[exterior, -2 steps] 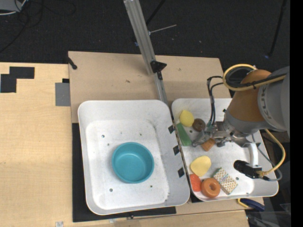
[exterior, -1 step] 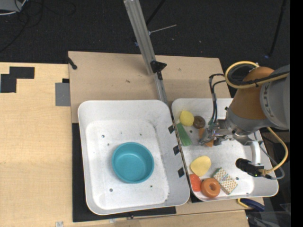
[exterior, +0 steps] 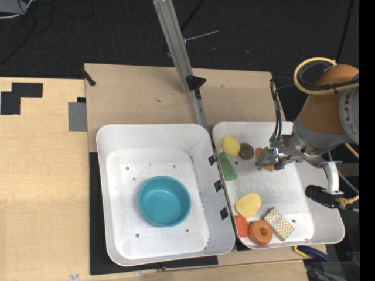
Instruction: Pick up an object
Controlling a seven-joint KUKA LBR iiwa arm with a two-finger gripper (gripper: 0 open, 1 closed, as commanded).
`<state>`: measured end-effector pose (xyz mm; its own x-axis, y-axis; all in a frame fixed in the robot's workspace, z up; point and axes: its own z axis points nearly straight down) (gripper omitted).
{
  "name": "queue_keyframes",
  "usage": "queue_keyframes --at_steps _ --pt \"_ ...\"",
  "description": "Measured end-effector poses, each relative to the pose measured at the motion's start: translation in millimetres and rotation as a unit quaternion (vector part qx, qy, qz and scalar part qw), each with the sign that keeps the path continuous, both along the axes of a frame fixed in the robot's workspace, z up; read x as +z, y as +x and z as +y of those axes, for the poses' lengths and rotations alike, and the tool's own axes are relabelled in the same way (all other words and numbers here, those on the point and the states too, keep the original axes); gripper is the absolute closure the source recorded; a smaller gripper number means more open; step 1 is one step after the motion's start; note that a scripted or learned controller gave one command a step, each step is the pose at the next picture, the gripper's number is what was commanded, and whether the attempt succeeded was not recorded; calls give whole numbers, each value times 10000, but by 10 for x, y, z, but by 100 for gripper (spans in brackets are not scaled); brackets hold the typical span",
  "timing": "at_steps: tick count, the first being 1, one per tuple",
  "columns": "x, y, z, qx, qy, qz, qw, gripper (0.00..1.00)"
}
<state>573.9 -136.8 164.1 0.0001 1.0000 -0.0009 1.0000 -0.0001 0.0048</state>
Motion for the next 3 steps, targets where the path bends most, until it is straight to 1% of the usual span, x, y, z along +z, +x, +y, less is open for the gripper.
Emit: queue_keyframes --at_steps 1,2,3 --pt "626 -9 2 -1 1 1 10000 100" --pt "976 -4 -1 -1 2 11 10000 100" --pt "903 -151 598 20 10 30 10000 100"
